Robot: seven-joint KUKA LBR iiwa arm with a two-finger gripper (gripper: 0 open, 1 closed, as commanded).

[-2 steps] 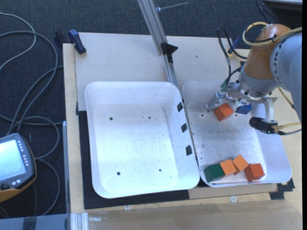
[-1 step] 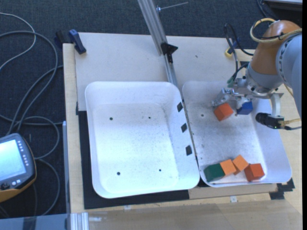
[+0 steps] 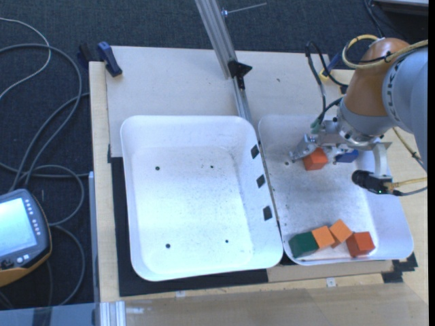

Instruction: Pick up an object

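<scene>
While no writing legible, jaws (image 3: 315, 156) closed around orange block (image 3: 315, 160) over right bin (image 3: 401, 226).

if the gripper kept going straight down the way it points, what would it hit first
Most likely the floor of the right bin, under the gripper and the orange block at its tip. The blocks along the near wall lie off that line, though depth is unclear.

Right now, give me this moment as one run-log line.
arm: over right bin | gripper: orange block at fingers, grip unclear | bin's near edge: green block, three orange blocks
</scene>
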